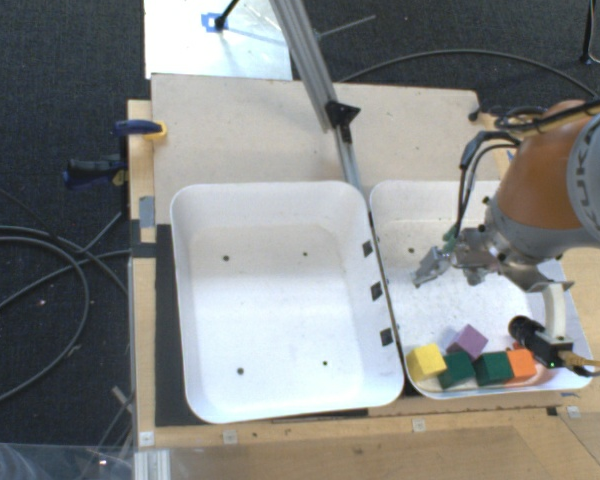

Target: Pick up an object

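Several small blocks lie along the near edge of the right bin [400,208]: a yellow block [427,359], a purple block [470,340], two green blocks [457,370] [494,367] and an orange block [521,363]. My gripper [448,273] hangs over the middle of this bin, above and a little left of the blocks and apart from them. It is open, and only the white bin floor shows between its fingers [426,269]. The grey and orange arm [545,193] comes in from the right and covers the bin's right side.
The left bin [195,268] sits beside the right one, sharing a raised rim. A slanted metal pole [310,58] crosses the back of the bench. Blue clamps [130,128] grip the left edge. Cables and a black fitting [532,334] hang off the wrist.
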Robot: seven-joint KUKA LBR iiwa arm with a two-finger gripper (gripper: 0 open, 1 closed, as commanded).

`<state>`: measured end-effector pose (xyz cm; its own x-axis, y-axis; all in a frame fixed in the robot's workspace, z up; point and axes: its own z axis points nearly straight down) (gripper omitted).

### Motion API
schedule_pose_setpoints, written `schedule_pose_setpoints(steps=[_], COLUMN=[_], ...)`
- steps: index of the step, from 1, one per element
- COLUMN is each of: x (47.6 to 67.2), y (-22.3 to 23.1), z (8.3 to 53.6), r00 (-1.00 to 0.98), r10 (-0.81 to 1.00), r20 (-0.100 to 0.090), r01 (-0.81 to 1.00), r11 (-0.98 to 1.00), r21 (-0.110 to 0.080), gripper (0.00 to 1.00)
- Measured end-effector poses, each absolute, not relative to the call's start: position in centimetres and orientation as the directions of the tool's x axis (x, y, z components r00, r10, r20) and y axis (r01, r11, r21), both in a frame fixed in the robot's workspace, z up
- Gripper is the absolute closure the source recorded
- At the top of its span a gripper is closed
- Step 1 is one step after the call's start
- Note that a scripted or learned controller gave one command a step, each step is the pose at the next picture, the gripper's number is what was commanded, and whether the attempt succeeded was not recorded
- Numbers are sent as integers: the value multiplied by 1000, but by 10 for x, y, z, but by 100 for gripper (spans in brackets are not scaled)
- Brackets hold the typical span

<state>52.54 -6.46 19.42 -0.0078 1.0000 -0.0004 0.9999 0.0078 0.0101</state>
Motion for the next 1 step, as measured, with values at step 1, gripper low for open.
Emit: schedule_pose_setpoints(steps=[1], x=[582], y=[-100], z=[140], r00=[-3], r10=[1000], r20=[-2], r01=[1000], r11=[3], r21=[1], gripper=[0])
